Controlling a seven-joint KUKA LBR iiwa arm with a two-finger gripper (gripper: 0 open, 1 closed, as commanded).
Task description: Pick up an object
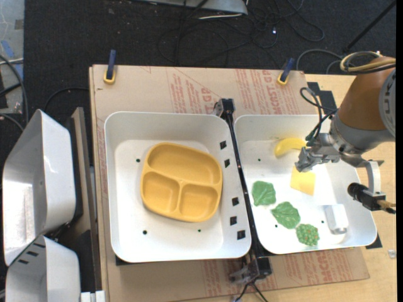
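One end effector (306, 160), low inside the right bin (264, 126), poised over a yellow block (303, 182), likely the pick target; grip state cannot be told. Banana (288, 146) just beside. Two green leaves (264, 193), a broccoli floret (307, 234) and a white piece (335, 218) nearby. Left bin (119, 168) houses a yellow divided tray (181, 182).

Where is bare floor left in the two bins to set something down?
In the left bin, bare floor rings the yellow tray, widest along its near edge. In the right bin, the far-left corner behind the banana is bare. It is crowded around the gripper, the yellow block, two leaves and broccoli.
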